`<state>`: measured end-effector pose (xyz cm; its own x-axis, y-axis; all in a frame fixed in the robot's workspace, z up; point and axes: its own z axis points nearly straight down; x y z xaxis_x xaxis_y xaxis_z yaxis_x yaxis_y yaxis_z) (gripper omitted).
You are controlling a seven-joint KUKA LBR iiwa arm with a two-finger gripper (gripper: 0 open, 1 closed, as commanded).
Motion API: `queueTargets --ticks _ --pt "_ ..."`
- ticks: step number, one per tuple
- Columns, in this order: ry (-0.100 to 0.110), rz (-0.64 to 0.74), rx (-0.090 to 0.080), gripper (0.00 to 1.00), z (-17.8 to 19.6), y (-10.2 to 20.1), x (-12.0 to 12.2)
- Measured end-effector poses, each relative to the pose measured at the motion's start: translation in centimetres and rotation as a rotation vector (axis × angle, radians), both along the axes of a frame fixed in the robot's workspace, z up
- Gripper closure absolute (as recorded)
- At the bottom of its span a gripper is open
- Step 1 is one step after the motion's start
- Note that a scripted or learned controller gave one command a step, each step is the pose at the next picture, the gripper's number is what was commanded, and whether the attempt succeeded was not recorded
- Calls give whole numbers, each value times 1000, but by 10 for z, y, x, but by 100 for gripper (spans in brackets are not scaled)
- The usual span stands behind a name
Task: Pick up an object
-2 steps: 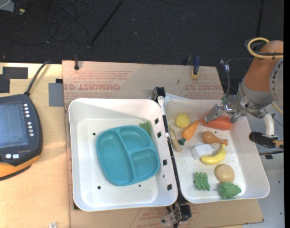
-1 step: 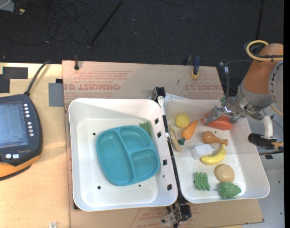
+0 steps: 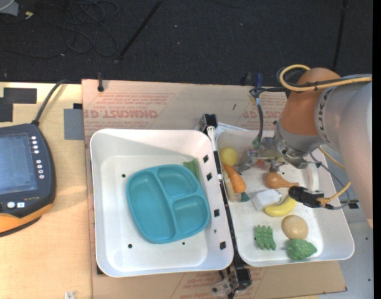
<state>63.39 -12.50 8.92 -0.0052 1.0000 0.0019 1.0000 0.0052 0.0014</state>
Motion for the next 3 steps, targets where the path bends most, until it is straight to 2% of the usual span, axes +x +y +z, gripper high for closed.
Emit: queueTargets --ticks 1,2,3 --pt "11 -4 -1 0 -3 -19 8" --pt "9 -7 -1 0 -3 -50 8" --pt "1 -8 -6 0 0 -5 -51"
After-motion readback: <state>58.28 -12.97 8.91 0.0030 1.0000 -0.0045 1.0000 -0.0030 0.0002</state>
